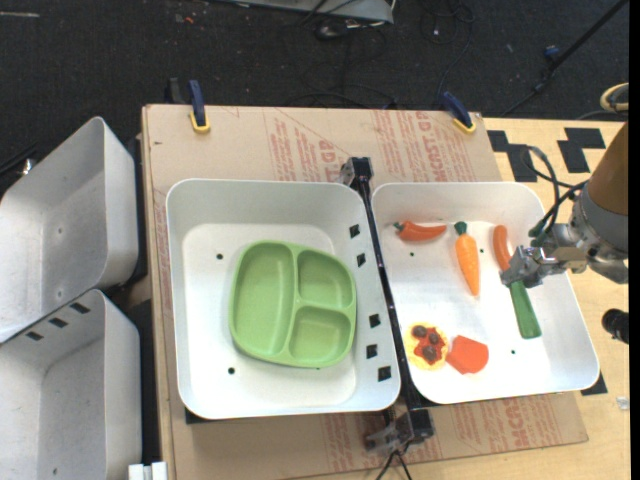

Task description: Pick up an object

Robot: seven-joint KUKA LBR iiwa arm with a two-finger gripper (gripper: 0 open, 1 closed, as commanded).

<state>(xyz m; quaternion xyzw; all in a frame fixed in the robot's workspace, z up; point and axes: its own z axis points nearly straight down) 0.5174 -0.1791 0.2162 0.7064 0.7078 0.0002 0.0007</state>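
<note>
The right bin [560, 368] holds several toy foods. An orange carrot [467, 260] lies near the middle, a red chili [420, 231] at the back left, and a small orange-red piece [500, 243] at the back right. A green stick [526, 313] lies by the right wall. A yellow slice with dark toppings [429, 345] and a red chunk [467, 354] sit at the front. My gripper [524, 266] hangs low over the far end of the green stick, close beside the orange-red piece. Nothing is visibly held.
The left bin [200, 368] carries a green divided plate [295, 303]. A black-marked divider [378, 288] runs between the bins. Spare white bins [60, 268] stand off the bench's left. The arm's body covers the right bin's far right corner.
</note>
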